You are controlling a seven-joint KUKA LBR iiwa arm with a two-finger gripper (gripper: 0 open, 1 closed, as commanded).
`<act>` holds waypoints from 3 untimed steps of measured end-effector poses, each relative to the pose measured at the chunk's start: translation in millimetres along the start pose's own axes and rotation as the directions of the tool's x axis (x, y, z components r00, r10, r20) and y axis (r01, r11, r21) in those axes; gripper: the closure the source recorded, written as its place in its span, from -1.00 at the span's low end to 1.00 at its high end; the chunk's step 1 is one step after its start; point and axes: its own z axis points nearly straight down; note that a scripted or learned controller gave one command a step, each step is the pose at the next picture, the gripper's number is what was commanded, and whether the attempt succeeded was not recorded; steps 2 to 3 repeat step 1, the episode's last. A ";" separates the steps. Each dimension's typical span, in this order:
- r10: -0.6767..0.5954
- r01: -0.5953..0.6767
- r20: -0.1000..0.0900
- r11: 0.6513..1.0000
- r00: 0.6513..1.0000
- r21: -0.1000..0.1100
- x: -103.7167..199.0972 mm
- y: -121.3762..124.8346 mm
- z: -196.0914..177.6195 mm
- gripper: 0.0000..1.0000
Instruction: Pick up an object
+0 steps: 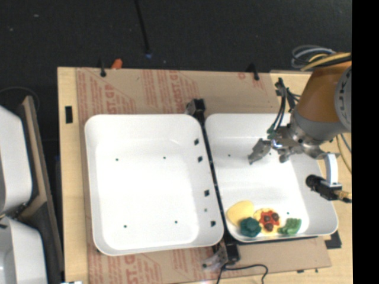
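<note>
My gripper (269,152) hangs over the upper middle of the right bin (237,129), its two fingers spread apart with nothing between them. The objects lie huddled at the bin's near edge, well below the gripper: a yellow rounded piece (240,210), a dark green lump (250,228), a red and yellow toy (270,219) and a light green piece (290,226).
The left bin (148,182) sits beside the right one, split from it by a dark divider with clips (206,164). Both rest on a cardboard sheet (142,93) on the bench. The grey and orange arm (323,105) covers the right bin's far right corner.
</note>
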 end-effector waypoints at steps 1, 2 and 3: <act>0.002 -0.002 0.000 1.000 1.000 0.001 31.6 -47.4 23.7 -1.00; 0.002 -0.002 0.000 1.000 1.000 0.001 31.6 -47.4 23.7 -1.00; 0.002 -0.002 0.000 1.000 1.000 0.001 31.6 -47.4 23.7 -1.00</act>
